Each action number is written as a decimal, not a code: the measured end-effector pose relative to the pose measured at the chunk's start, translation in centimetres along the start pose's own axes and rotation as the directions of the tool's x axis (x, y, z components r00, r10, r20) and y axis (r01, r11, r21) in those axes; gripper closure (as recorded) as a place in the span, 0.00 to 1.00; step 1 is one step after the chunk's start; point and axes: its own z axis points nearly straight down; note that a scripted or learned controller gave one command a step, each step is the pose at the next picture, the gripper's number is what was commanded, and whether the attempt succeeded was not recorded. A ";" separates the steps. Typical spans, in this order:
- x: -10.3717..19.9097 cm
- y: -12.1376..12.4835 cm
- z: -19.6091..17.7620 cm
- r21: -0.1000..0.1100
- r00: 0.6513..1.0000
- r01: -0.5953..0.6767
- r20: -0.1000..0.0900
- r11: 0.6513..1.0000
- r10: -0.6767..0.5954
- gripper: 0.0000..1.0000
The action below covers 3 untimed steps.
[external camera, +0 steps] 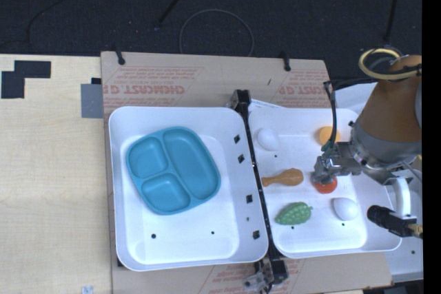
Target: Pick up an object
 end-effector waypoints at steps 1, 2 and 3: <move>-0.1 0.0 -1.5 0.002 1.000 0.000 0.000 1.000 0.000 1.00; 4.0 1.3 -1.3 0.004 1.000 0.003 -0.002 1.000 -0.003 1.00; 9.2 2.9 -2.6 0.003 1.000 0.004 -0.001 1.000 -0.004 1.00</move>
